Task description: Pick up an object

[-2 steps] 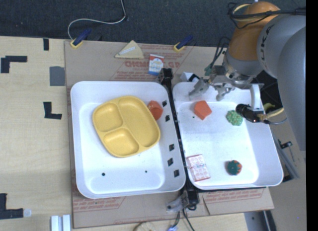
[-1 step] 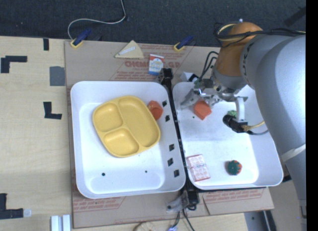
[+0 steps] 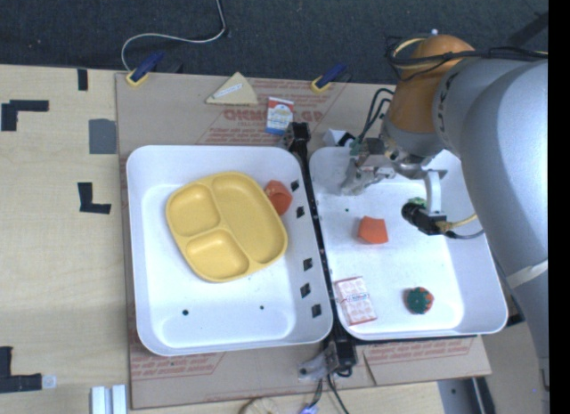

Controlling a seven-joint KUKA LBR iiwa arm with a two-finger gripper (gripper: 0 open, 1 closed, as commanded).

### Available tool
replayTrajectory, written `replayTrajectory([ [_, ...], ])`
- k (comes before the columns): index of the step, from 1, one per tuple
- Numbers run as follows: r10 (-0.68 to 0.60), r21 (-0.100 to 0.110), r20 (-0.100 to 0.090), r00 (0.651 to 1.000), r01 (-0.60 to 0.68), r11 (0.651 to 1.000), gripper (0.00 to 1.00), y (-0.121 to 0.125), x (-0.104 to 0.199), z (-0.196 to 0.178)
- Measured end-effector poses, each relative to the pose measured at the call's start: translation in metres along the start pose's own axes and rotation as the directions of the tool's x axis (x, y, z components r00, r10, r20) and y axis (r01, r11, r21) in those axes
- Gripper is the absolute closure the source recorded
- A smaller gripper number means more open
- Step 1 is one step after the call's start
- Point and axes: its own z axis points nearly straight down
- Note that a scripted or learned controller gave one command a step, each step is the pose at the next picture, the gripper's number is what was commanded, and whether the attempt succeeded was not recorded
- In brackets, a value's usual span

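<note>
In the right bin (image 3: 472, 270) lie an orange block (image 3: 372, 231), a red-and-white packet (image 3: 354, 300) near the front left, and a small red-and-green toy like a strawberry (image 3: 419, 299) at the front. My gripper (image 3: 359, 174) hangs low over that bin's back left corner, above and slightly left of the orange block, with nothing visibly held. A small orange object (image 3: 279, 197) sits in the left bin (image 3: 151, 252) against the right rim of a yellow divided plate (image 3: 224, 224).
The grey arm with its orange band (image 3: 419, 92) fills the right side over the right bin's back edge. A black divider (image 3: 307, 225) runs between the bins. Behind them on the cardboard stand a small blue-and-red carton (image 3: 280, 117) and a tan triangle (image 3: 233, 90).
</note>
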Motion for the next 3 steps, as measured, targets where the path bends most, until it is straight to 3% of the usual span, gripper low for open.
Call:
replayTrajectory([
  [1,0.0,0.001,0.0,1.0,0.0,1.0,0.0,0.0,0.0,0.001],
  [2,0.003,0.001,-0.001,1.0,-0.003,1.0,0.0,-0.077,0.002,0.009],
  [3,0.003,-0.004,0.001,1.0,-0.003,1.0,0.0,-0.092,0.012,0.009],
])
